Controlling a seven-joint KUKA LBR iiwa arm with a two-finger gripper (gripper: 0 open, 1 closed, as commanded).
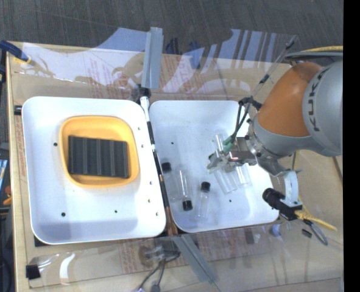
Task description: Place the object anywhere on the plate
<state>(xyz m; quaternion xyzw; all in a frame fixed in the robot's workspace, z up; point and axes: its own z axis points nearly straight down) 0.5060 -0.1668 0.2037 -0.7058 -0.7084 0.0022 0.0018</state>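
Now the arm (301, 111) bends low over the right bin (186, 123).
Two capped vials (202, 198) lie nearest; beyond, the pincer (228, 157) hovers among clear vials (236, 176), its opening impossible to tell. The yellow plate (97, 128) lies in the left bin (39, 181).

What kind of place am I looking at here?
Probably a robotics lab test bench: a KUKA arm reaches over two white bins, one holding a yellow plate, the other small clear vials.
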